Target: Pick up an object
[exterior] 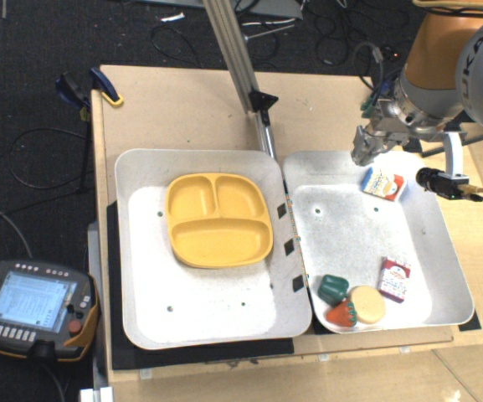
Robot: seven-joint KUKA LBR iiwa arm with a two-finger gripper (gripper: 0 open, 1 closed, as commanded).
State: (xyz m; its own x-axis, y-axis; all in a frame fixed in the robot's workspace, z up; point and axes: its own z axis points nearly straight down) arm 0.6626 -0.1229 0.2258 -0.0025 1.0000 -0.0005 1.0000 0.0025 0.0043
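Observation:
The right bin (367,224) holds several small items. A white and orange carton (383,184) lies at its far edge. A red and white box (394,280) rests near the front right. A green block (333,288), a red piece (341,314) and a pale yellow round piece (367,304) cluster at the front rim. My gripper (365,151) hangs over the bin's far edge, just left of and above the carton. Nothing shows between its tips.
The left bin (141,249) carries a yellow divided plate (219,219). A slanted metal pole (234,48) crosses behind the bins. A teach pendant (32,306) lies on the floor at the lower left, with cables around it.

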